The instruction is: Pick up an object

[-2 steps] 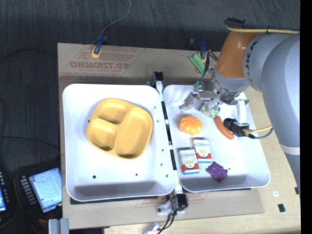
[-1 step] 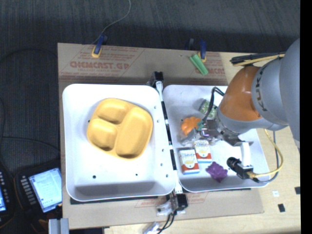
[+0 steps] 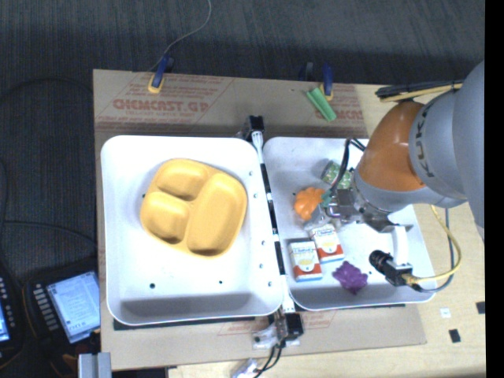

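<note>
The right bin (image 3: 295, 157) holds an orange lump (image 3: 307, 201), a small green packet (image 3: 334, 172), two little white-and-orange cartons (image 3: 305, 260) (image 3: 327, 242) and a purple piece (image 3: 350, 276). My gripper (image 3: 335, 205) hangs low over this bin. It sits just right of the orange lump and just above the upper carton, below the green packet. The wrist covers its tips, and I see nothing held. A large yellow bun-shaped object (image 3: 193, 207) fills the middle of the left bin (image 3: 118, 290).
Both bins rest on a cardboard sheet (image 3: 142, 105) held by blue clamps (image 3: 161, 73) (image 3: 327, 77). A green stick (image 3: 321, 103) lies on the cardboard behind the right bin. The grey and orange arm (image 3: 425, 148) covers the right bin's far right corner.
</note>
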